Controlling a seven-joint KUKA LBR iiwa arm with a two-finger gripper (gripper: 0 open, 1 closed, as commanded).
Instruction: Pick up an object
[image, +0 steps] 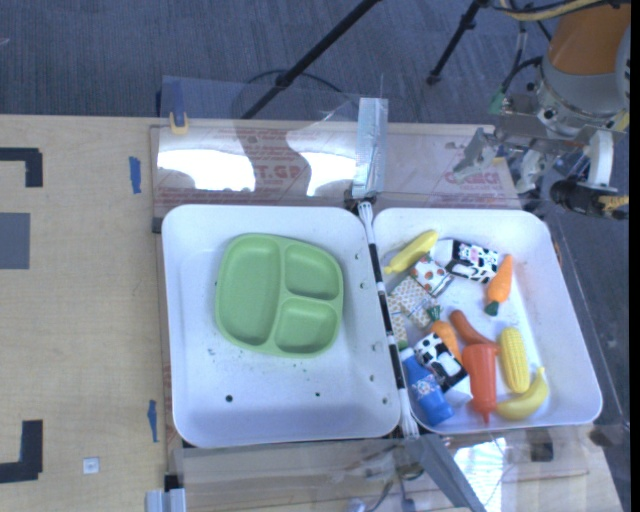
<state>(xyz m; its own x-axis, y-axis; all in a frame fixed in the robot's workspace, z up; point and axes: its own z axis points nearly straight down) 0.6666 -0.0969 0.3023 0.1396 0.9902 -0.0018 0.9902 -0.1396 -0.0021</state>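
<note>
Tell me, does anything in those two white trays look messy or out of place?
Only mildly. The right bin is a jumble: toy foods lie heaped at all angles, a banana and corn cob against the orange bottle. The left bin holds a green divided plate and a few dark specks.

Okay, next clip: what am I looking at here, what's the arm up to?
A grey arm with an orange band is parked up beyond the far right corner of the bins, with its gripper over the bench behind the right bin, not over the objects. The right bin holds a heap of toy food, including a carrot, a corn cob and a banana. The left bin holds a green divided plate. Nothing is picked up yet.
</note>
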